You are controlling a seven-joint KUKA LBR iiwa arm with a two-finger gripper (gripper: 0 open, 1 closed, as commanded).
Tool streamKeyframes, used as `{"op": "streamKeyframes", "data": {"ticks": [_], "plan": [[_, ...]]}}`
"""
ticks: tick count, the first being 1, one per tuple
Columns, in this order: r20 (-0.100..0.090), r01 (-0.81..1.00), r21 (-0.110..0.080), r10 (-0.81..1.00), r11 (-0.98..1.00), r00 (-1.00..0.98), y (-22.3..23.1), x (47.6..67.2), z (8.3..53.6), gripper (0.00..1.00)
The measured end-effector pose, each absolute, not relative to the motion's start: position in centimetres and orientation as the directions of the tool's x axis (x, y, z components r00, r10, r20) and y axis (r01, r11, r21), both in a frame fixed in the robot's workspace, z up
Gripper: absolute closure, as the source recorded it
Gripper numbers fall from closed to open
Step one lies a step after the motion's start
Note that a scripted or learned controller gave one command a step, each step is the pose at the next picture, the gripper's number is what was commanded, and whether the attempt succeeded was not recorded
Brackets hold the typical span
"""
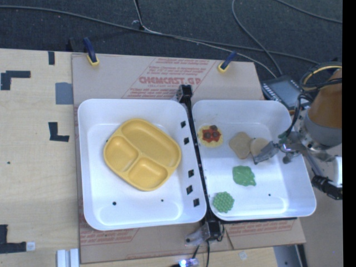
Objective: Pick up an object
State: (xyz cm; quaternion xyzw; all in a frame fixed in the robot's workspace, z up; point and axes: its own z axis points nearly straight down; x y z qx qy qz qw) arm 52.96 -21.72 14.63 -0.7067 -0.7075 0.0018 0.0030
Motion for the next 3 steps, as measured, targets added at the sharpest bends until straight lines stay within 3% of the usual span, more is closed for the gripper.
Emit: {"op": "streamKeyframes", "data": {"ticks": [1, 2, 3], "plan": [[-0.001, 1.0, -0.003, 1.0, 0.002, -0.002, -21.3, 53.7, 8.8, 0.0], [-0.001, 1.0, -0.001, 1.0, 0.001, -0.001, -21.4, 53.8, 8.6, 0.0], [-0.001, 1.0, 0.005, 1.0, 0.001, -0.001, -21.3, 54.0, 9.8, 1.0]]}}
